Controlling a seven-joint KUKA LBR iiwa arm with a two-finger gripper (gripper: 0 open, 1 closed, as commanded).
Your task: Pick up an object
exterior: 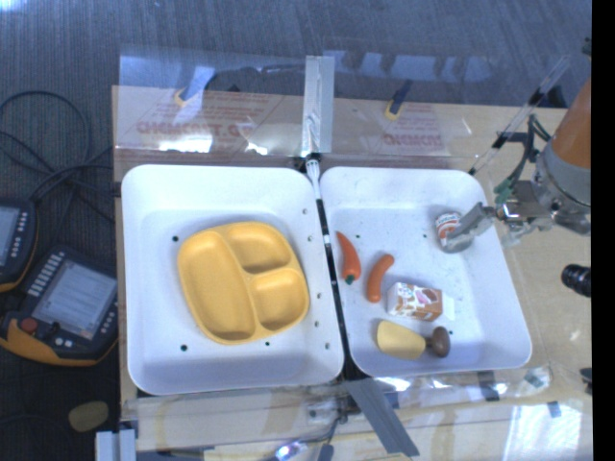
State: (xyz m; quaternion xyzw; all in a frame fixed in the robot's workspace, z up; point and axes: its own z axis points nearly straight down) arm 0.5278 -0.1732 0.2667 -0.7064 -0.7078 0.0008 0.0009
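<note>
Red-and-white can (448,229) sits at my claw (468,227), whose grip I cannot tell; it could roll away.

grey arm (562,185), orange band, black cables

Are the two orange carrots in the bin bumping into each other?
Apart. The camera view shows white bin floor between the left carrot and the right carrot.
</note>
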